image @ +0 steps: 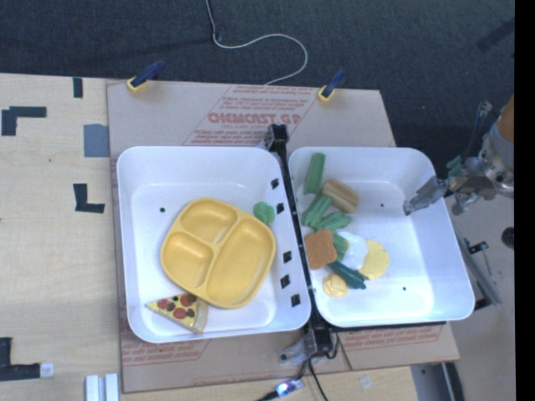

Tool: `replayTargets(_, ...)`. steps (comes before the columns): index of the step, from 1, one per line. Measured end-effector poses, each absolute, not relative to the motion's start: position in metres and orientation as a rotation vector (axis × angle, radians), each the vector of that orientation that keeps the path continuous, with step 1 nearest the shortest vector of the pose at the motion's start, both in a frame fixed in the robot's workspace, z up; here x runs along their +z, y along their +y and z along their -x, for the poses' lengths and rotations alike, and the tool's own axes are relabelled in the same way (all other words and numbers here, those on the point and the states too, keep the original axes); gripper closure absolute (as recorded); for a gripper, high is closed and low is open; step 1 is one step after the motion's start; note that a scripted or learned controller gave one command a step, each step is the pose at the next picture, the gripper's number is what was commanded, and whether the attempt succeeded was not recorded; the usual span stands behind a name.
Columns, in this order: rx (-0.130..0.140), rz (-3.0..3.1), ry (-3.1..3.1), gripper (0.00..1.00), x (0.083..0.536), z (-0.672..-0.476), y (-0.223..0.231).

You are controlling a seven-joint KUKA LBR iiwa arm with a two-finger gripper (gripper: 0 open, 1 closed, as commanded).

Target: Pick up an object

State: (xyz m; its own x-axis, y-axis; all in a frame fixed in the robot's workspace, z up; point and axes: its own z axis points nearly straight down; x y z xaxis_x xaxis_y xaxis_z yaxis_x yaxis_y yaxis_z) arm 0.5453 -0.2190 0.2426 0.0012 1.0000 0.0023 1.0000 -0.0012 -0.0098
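Pile of toy food [338, 232]: it lies in the right bin [418, 303], crowded against the bin's left wall, centre-right of the frame. No single piece is marked out as the target.
Pieces: a long green piece [314, 174] at the top, a tan bread-like block [340, 194] just beside it, green pods [322, 215] below, an orange square [320, 248], a yellow rounded piece [375, 260], a small yellow lump [334, 286] and a dark teal strip [346, 276] at the bottom. Several touch or overlap.
Gripper [420, 199]: at the right edge of the frame, over the right bin's upper right wall, well apart from the pile. The fingers are too small and blurred here; I cannot tell whether they are spread or together. Nothing shows between them.
Risk, crowding: the pieces sit so tight that a descent could likely land on two at once, or push one aside instead of closing on it.
Risk, wall: pieces hard against the divider [288, 224] leave little room for a finger on that side.
Risk, shape: the rounded yellow pieces probably slip out of a pinch.
Left bin [138, 224]: holds a yellow divided plate [218, 251], a pizza slice [179, 310] at lower left, and a small green piece [265, 213] by the divider.
Tabletop [50, 224]: pale wood at the left of the frame.
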Motion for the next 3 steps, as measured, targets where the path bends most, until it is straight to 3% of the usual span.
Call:
replayTargets(1, 0.002, 2.22, -2.222, 0.0, 0.247, -0.547, -0.219)
replayTargets(3, 0.006, 2.216, -2.219, 0.0, 0.118, -0.546, -0.22)
